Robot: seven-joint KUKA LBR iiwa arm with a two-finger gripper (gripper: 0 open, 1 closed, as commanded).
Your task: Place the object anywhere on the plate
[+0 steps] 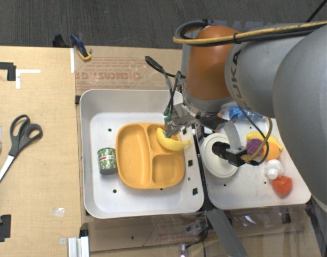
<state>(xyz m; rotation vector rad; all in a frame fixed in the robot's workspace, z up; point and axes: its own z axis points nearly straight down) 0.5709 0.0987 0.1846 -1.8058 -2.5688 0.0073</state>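
And there was the grey arm with the orange band (217, 63), reaching in from the right and hanging low over the left shallow white bin (93, 197). Its claw (176, 125) sat right above the small yellow banana (171, 142), close enough to look as if it touched it, but from this slant it could not be told whether the claw was open or closed, or whether it had hold of anything. The banana itself lay at the upper-right corner of the orange divided plastic plate (132, 159), resting in the small compartment there, with its right end reaching out over the plate's rim. The plate lay flat in the middle of the left bin. Just beside its left edge stood a small green-labelled tin can (106, 160), upright and near the plate. Over in the right shallow white bin (249, 194), a round white cup (217, 165) sat close to the wall shared by the two bins. Further right there was a cluster: a purple piece (254, 146) against a round orange fruit (271, 150), a small white ball (273, 170) below them, and a red-orange lump (282, 185) near the bin's lower right corner. Out on the tan table (35, 197), well apart from both bins, lay a pair of black-handled scissors (16, 138).
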